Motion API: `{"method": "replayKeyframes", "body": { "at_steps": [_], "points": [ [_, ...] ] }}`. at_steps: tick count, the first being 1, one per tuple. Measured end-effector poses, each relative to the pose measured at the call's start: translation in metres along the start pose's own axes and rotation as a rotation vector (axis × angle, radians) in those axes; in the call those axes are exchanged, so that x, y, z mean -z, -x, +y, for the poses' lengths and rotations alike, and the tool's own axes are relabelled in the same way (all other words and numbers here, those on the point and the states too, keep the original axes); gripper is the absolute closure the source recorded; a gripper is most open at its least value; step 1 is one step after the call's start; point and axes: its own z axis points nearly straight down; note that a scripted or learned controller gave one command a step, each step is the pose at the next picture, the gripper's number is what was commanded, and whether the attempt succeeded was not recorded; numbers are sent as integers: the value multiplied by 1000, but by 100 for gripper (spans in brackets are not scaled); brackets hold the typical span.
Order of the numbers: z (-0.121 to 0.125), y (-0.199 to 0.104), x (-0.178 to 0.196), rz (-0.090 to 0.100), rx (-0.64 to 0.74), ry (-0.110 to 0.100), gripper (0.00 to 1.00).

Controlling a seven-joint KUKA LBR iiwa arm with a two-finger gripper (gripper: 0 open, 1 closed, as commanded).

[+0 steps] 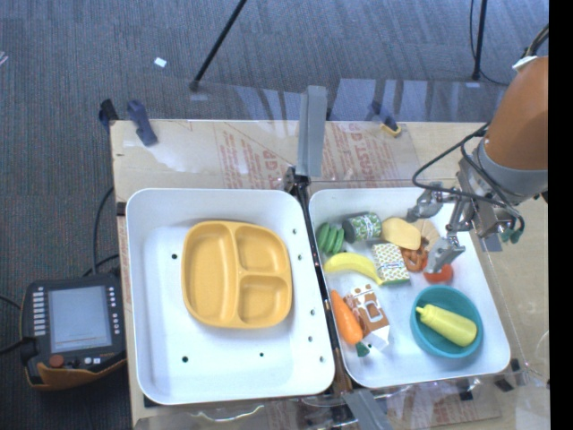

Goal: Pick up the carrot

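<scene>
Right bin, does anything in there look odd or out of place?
Nothing looks spilled or damaged. The toy foods crowd the right bin, the carrot lying against its left wall beside a small carton; a mustard bottle lies in the blue bowl.

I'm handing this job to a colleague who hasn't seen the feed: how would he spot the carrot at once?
Look in the right-hand white bin, along its left wall near the front. The carrot lies there, just below the yellow banana and beside a small carton. It is the only orange, tapered piece, with a green tip at its front end.

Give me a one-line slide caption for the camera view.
Open gripper hovers over the right bin, away from the carrot at its left edge.
</scene>
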Motion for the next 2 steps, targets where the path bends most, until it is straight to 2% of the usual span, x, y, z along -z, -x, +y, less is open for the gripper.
{"method": "replayKeyframes", "body": {
  "at_steps": [1, 2],
  "points": [
    [-2, -49, -151, 3, 33, 1, 0],
    [-41, 64, -109, -7, 232, -2, 0]
  ]
}}
